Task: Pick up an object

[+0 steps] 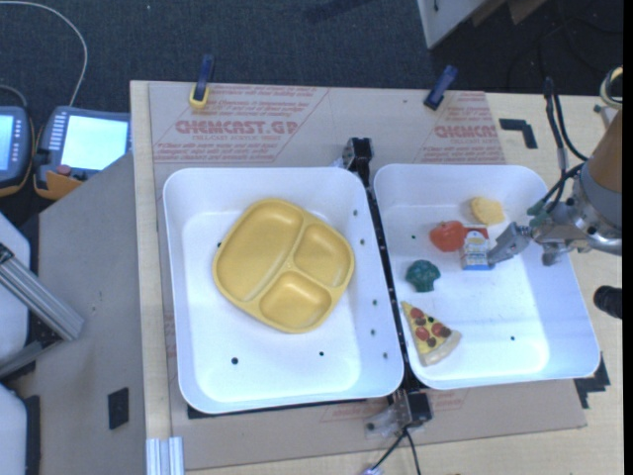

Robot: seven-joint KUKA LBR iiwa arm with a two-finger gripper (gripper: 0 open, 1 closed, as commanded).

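I reach in from the right over the right bin (pixel 559 295), my grey arm and its orange band at the frame's edge and my gripper (pixel 495 250) slanting down and to the left toward the cluster of toy food in the bin's upper half. My fingertips are at a small white-and-blue carton (pixel 477 250) with a touch of red near its top; the dark fingers (pixel 511 240) touch or overlap its right side, but from this slanted height I cannot tell whether they are spread, pressed together, or actually pinching the carton, so I make no claim of a hold. Just left of the carton, touching or nearly so, lies a red rounded piece (pixel 447 235), perhaps a tomato. Above the carton and a little right sits a yellow-orange lump (pixel 486 210), apart from my fingers. Lower left in the same bin is a dark green piece like broccoli (pixel 423 275), near the bin's left wall, and below it a pizza slice (pixel 431 332) lies flat with its point toward the upper left, close to the same wall. The left bin (pixel 198 364) beside it holds a yellow divided plate (pixel 284 264) with three compartments, turned at an angle, resting near the bin's middle. Both bins sit on a board printed with red lettering (pixel 237 125).
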